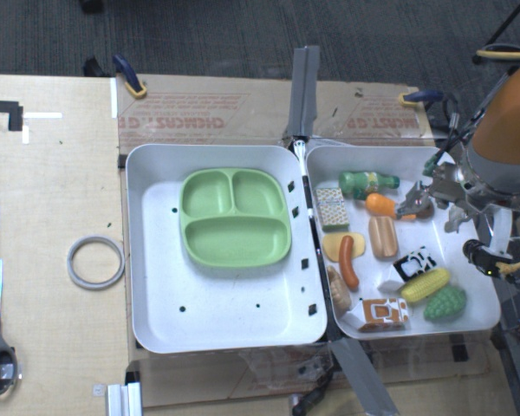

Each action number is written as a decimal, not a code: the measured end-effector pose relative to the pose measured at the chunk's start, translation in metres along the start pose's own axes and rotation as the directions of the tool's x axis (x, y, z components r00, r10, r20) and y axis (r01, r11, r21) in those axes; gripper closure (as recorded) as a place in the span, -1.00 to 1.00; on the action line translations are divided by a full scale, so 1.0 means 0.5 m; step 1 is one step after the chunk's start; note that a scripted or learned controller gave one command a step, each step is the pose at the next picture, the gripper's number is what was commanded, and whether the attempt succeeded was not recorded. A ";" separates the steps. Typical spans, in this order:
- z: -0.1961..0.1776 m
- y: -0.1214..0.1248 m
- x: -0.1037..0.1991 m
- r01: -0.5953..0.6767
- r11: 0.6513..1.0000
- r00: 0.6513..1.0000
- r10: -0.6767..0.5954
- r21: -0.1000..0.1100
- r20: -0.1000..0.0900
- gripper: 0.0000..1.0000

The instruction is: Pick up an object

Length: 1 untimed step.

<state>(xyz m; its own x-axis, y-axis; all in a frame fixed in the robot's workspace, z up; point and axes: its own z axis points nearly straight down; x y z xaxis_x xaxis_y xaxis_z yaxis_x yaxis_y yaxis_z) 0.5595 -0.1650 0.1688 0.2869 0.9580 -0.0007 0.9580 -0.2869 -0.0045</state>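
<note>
The arm is reaching in over the right bin (494, 319) from its right edge, and the gripper (413, 208) is hanging low near that bin's far right part, its dark fingers (409, 204) sitting close together with nothing showing between them. The fingertips are lying just beside an orange toy (380, 204), too close to tell whether they are touching it. A green bottle (367, 182) is lying along the far edge of the right bin, just behind the orange toy. A hot dog (382, 237) is lying just in front of the orange toy, and a red sausage (348, 261) is resting on a yellow piece nearer the left wall. A checkered block (332, 208) is sitting against the left wall. A corn cob (425, 284) and a green bumpy toy (445, 303) are lying near the near right corner, with a black and white piece (413, 263) just behind the cob. An orange box (385, 314) is resting by the near edge. In the left bin (147, 258), a green tray (235, 217) with three compartments is sitting toward the far edge. On the desk (43, 198), a grey ring (96, 261) is lying to the left of the left bin, and scissors (0, 354) are lying at the desk's near left corner.
</note>
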 end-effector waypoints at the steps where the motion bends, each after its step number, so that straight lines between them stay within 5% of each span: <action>1: -0.046 0.000 -0.042 0.085 0.996 0.996 -0.085 -0.003 0.001 -1.00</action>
<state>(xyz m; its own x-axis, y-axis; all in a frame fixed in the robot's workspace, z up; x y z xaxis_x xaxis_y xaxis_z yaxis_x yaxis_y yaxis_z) 0.5536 -0.1851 0.1920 0.2047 0.9788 -0.0017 0.9788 -0.2047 -0.0013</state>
